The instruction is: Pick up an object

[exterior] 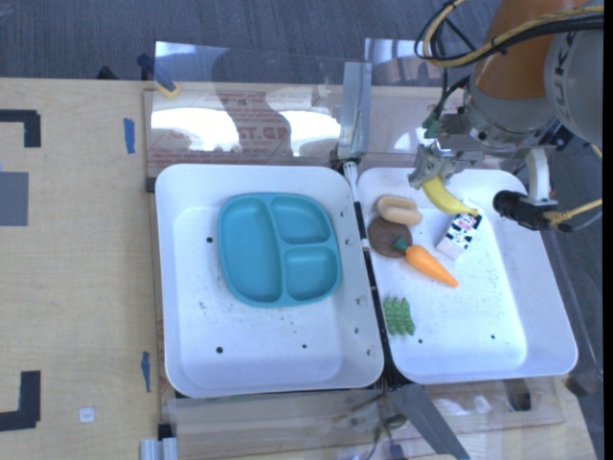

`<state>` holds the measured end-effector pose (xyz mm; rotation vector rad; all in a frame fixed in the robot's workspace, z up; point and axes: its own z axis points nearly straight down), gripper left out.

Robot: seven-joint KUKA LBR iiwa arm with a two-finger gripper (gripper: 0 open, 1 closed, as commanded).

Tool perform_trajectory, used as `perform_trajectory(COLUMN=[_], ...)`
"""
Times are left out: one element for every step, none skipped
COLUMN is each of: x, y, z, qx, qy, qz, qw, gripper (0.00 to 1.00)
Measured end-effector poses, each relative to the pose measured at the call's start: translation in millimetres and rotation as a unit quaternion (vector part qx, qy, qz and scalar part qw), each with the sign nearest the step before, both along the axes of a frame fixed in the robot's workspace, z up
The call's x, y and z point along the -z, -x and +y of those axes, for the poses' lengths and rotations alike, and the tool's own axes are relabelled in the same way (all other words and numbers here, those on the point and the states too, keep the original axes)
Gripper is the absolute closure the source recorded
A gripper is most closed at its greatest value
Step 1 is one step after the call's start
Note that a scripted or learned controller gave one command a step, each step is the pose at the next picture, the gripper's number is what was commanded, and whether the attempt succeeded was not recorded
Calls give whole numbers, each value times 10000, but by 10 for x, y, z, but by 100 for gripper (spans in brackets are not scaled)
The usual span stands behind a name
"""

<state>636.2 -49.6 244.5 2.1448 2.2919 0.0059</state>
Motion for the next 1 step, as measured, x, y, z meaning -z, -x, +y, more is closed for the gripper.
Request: perform_trajectory(x=[-56], y=[8], z=[-5], qx=[1], qy=[7], qz=[32], qw=[10000], gripper=[100])
